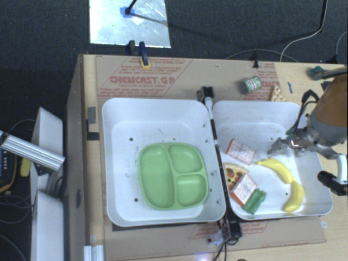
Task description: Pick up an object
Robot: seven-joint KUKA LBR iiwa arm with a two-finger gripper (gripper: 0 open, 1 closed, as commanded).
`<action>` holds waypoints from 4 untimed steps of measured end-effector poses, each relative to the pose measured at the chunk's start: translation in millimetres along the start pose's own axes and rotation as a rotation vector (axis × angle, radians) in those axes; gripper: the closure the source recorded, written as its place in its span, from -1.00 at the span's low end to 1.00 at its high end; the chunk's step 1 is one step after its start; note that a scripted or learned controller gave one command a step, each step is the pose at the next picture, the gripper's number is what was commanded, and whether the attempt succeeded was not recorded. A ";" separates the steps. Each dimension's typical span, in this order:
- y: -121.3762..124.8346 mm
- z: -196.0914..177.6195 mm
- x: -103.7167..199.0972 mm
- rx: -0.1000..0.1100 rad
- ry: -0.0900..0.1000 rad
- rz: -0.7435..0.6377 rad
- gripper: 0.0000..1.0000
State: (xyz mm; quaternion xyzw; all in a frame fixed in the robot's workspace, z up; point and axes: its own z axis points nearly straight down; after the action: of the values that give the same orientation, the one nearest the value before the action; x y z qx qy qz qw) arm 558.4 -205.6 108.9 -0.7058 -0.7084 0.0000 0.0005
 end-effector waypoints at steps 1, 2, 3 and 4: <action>-52.7 -63.4 -1.3 -0.004 -0.002 0.003 -1.00; -71.5 24.5 -0.7 -0.003 -0.001 0.003 -1.00; -70.5 13.9 -0.7 -0.005 -0.002 0.002 1.00; -70.5 13.9 -0.6 -0.005 -0.002 0.002 -1.00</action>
State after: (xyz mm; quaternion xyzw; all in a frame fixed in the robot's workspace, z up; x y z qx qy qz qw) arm 487.9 -206.5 95.0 -0.7065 -0.7078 -0.0013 -0.0019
